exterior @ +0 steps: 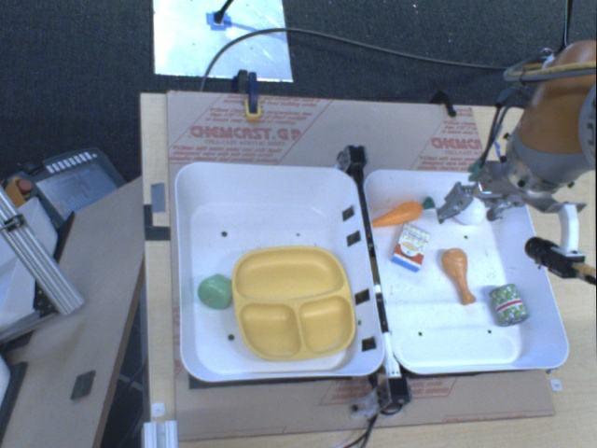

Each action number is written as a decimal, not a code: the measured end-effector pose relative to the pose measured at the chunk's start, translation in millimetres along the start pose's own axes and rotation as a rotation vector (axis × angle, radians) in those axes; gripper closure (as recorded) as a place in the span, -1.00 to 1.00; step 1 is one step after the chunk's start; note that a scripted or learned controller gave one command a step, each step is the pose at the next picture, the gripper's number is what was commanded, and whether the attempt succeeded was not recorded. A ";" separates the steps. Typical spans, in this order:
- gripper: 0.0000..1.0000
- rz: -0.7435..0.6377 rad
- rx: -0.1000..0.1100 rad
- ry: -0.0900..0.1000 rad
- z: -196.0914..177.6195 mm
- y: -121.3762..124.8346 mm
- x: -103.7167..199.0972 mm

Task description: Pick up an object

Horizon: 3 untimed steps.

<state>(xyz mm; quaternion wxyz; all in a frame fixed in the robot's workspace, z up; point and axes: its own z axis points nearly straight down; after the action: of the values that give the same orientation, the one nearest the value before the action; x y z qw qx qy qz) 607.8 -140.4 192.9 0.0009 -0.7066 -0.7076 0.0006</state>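
The right bin (466,348) holds an orange carrot (396,215) at its far left, a small white, orange and blue carton (410,246), a tan chicken drumstick (457,273) and a green patterned can (508,304). My gripper (454,203) hangs over the far part of this bin, just right of the carrot's green tip and above the drumstick. Nothing shows in its grasp. A small white thing (473,213) lies right beside it, partly hidden.
The left bin (201,194) holds a yellow divided plate (294,301) and a green ball (215,291) to its left. A black divider (366,250) runs between the bins. The arm (555,129) fills the upper right. A grey side table (65,278) stands at left.
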 end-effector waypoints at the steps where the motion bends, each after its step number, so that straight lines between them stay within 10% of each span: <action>1: -1.00 0.000 -0.003 -0.001 40.6 1.7 1.2; 2: 1.00 0.001 -0.007 -0.002 28.0 2.6 0.7; 3: 1.00 -0.002 -0.009 -0.002 -26.5 4.2 0.4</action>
<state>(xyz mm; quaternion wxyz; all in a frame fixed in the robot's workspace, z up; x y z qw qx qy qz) 612.0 -140.0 219.3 -0.0031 -0.7057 -0.7085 -0.0019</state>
